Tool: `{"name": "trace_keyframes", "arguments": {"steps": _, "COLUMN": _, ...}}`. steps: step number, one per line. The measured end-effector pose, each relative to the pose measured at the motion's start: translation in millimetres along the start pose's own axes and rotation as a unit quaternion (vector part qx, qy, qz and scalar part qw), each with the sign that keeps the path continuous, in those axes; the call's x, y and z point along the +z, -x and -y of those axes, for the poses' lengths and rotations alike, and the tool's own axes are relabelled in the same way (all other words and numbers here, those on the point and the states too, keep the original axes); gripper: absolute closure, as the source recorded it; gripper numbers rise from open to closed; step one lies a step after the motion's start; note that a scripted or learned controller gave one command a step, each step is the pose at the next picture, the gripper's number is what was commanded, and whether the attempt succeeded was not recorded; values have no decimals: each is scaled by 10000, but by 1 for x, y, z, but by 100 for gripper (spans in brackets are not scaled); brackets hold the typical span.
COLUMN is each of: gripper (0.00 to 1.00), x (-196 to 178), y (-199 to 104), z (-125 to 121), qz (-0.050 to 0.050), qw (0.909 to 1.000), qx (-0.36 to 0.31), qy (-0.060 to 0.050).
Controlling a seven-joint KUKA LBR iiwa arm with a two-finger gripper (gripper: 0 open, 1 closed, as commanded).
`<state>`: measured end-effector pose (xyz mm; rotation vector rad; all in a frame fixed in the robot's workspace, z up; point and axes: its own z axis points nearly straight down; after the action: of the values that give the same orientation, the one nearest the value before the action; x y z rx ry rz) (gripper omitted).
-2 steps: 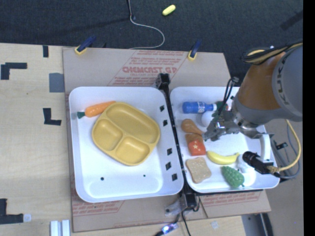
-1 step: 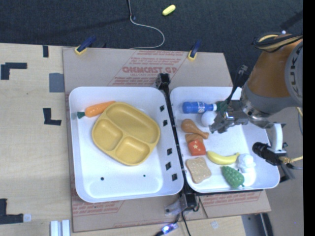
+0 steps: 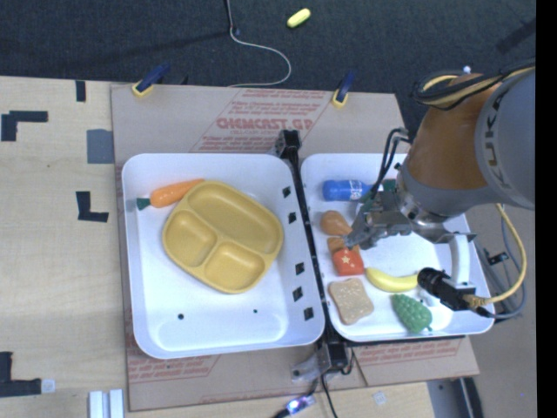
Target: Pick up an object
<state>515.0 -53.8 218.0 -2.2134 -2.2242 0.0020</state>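
- Left bin (image 3: 139, 259): shallow, white; holds a yellow divided tray (image 3: 223, 235) with three compartments, lying at a slant near the bin's middle.
- Carrot (image 3: 174, 192): orange with a green stub end, lying just beside the tray's upper left edge, close to the bin's far left corner.
- Right bin (image 3: 396, 331): shallow, white, set directly beside the left bin, a black divider strip between them.
- Blue can (image 3: 345, 189): lying on its side near the right bin's far edge.
- Brown rounded item (image 3: 335, 223): just below the can, near the bin's left wall.
- Red block with a yellow star (image 3: 348, 260): below the brown item, just beside the fingertips.
- Banana (image 3: 392, 279): yellow, lying to the right of the red block.
- Toast slice (image 3: 351, 300): tan, at the bin's near left.
- Green knobbly item (image 3: 412, 313): near the bin's near edge, right of the toast.
- Gripper (image 3: 359, 236): low over the right bin, between the brown item and the red block; whether its fingers are spread or pressed together, cannot tell.
- Arm (image 3: 452, 159): grey with an orange band, over the right bin's far right part.
- Small yellow object (image 3: 298, 18): on the dark floor beyond the bench.
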Motion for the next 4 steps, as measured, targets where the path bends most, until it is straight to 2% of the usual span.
{"name": "trace_keyframes", "arguments": {"steps": 1, "gripper": 100, "x": -13, "y": -53, "z": -2, "qz": 0, "qw": 10000, "qx": -13, "qy": 11}}
{"name": "trace_keyframes", "arguments": {"steps": 2, "gripper": 100, "x": -15, "y": -72, "z": 5, "qz": 4, "qw": 10000, "qx": 4, "qy": 1}}
{"name": "trace_keyframes", "arguments": {"steps": 3, "gripper": 100, "x": 0, "y": -59, "z": 1, "qz": 16, "qw": 10000, "qx": 28, "qy": -4}}
{"name": "trace_keyframes", "arguments": {"steps": 4, "gripper": 100, "x": 1, "y": -65, "z": -2, "qz": 9, "qw": 10000, "qx": 15, "qy": 2}}
